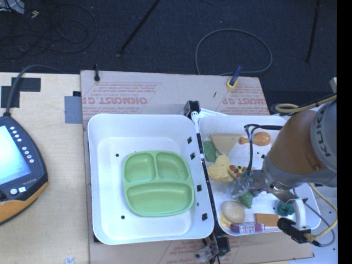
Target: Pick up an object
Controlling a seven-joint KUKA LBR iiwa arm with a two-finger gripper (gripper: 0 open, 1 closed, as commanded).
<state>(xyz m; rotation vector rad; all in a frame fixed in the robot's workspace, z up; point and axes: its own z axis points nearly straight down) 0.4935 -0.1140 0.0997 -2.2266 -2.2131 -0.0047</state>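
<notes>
Gripper [243,188] is lowered into the right bin [220,126]; finger state cannot be determined. A dark green object [246,199] lies at its 6 o'clock, touching. The left bin [104,147] holds a green divided tray [158,181].

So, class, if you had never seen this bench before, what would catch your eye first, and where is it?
First the green divided plate, lying alone in the left bin. Next the grey and orange arm, reaching from the right over the right bin, its pincer down among a clutter of small toy foods. A handheld control pendant with a lit screen lies at the far left.
</notes>
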